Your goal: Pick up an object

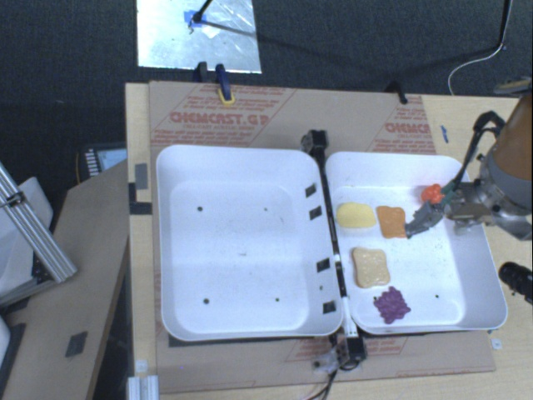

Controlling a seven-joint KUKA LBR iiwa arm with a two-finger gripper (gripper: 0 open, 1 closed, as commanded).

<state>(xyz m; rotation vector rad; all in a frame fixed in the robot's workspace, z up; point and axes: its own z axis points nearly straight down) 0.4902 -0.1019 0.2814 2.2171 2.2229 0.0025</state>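
Note:
The right bin [475, 273] holds several toy foods. A yellow lump [356, 216] lies near its left wall, with an orange block [391, 221] just right of it. Below them sit a tan bread slice [371, 267] and a purple grape bunch [391, 304]. A small red-orange piece [430, 193] rests near the bin's back. My gripper [416, 222] reaches in from the right, low over the bin, its dark tip right beside the orange block's right edge. Nothing shows between the fingers.
The left bin [241, 240] stands beside the right one, with black clips [315, 213] along the shared wall. Both bins sit on a cardboard sheet [275, 115]. A clamp [223, 82] and a shiny foil sheet [198, 23] lie behind.

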